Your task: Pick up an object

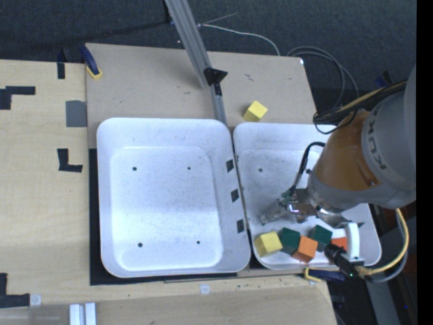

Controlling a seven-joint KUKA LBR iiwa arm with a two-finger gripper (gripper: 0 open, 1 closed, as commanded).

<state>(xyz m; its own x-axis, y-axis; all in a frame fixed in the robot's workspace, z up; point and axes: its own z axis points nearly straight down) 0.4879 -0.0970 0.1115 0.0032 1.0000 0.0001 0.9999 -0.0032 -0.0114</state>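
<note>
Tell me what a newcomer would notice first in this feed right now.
The grey and orange arm looming over the right bin, its claw down near the bin floor. Next, the cluster of coloured blocks at that bin's near edge: a yellow block, a dark green block and an orange block. A stray yellow cube sits on the bench beyond the bins.

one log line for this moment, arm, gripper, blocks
arm: over right white bin | gripper: low in bin, nothing seen held | yellow block, green block, orange block: at near edge | task: not done
</note>
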